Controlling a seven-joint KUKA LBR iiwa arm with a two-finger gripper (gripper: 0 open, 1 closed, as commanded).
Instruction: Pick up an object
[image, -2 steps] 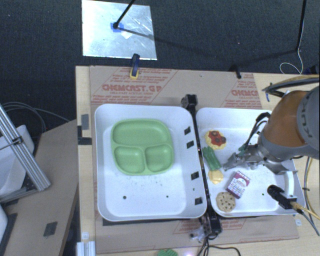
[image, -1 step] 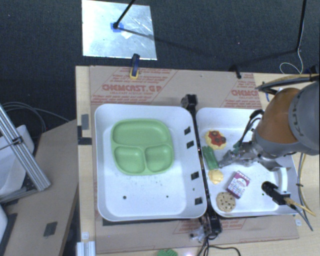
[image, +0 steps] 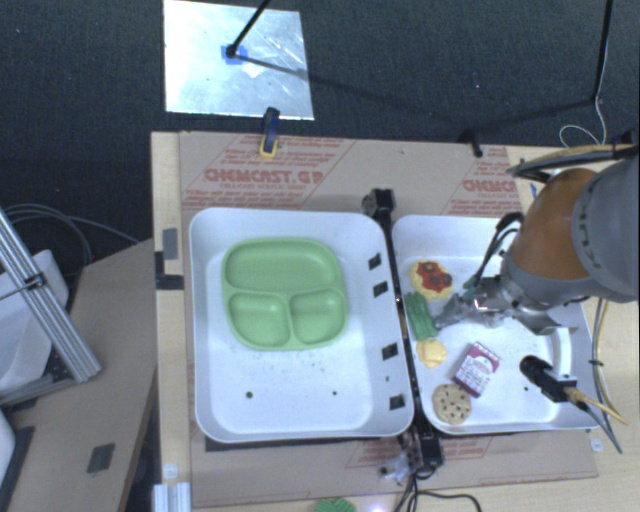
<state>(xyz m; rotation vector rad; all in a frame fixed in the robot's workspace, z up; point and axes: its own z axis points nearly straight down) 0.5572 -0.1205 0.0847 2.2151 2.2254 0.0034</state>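
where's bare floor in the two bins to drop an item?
Left bin: bare strip in front of the green divided tray, plus narrow margins at its sides. Right bin: crowded along the divider with pizza toy, green piece, yellow piece, cookie, small packet; gripper over the middle. Small bare patch at its far edge.

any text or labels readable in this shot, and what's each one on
"CHEMCAST G P" in red, printed on the brown protective sheet behind the left bin.
The same red print repeats on the sheet behind the right bin; only "CHEM" is clear, the rest is cut off by the arm.
The small red and white packet in the right bin carries print too small to read.
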